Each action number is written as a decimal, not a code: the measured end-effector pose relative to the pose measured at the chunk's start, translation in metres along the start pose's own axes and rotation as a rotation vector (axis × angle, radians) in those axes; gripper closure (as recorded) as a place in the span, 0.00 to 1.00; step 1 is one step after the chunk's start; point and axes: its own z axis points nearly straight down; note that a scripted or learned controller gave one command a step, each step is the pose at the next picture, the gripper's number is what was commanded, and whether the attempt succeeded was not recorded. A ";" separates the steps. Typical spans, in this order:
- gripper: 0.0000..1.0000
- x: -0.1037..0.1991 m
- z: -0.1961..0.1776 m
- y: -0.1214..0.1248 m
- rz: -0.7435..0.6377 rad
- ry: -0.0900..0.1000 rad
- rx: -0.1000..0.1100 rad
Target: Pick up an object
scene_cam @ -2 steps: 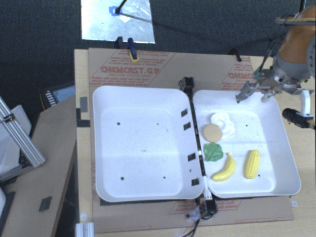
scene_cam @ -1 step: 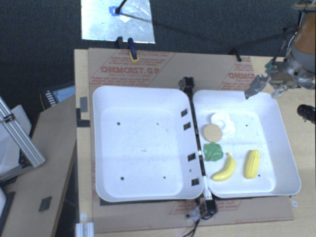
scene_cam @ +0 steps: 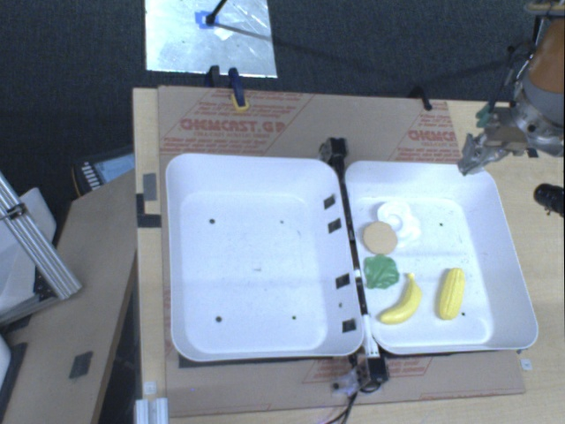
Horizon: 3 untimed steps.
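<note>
The right bin [scene_cam: 494, 237], below and left of the tool [scene_cam: 472, 160], holds a white piece [scene_cam: 399, 218], a tan disc [scene_cam: 380, 237], a green leafy item [scene_cam: 381, 272], a banana [scene_cam: 403, 302] and a corn cob [scene_cam: 451, 292]. The left bin [scene_cam: 256, 254] lies farther left. The tool hangs over the right bin's far corner, carrying nothing visible; whether it is spread or pressed together I cannot tell. The arm is cut off at the frame's edge.

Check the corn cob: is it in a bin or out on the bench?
In. The corn cob lies inside the right bin, beside the banana, apart from the gripper.
</note>
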 end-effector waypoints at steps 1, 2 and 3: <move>1.00 0.031 0.126 -0.038 0.008 0.006 0.019; 1.00 0.101 -0.017 -0.037 -0.003 0.004 -0.010; 1.00 0.113 0.108 -0.082 0.008 0.004 0.020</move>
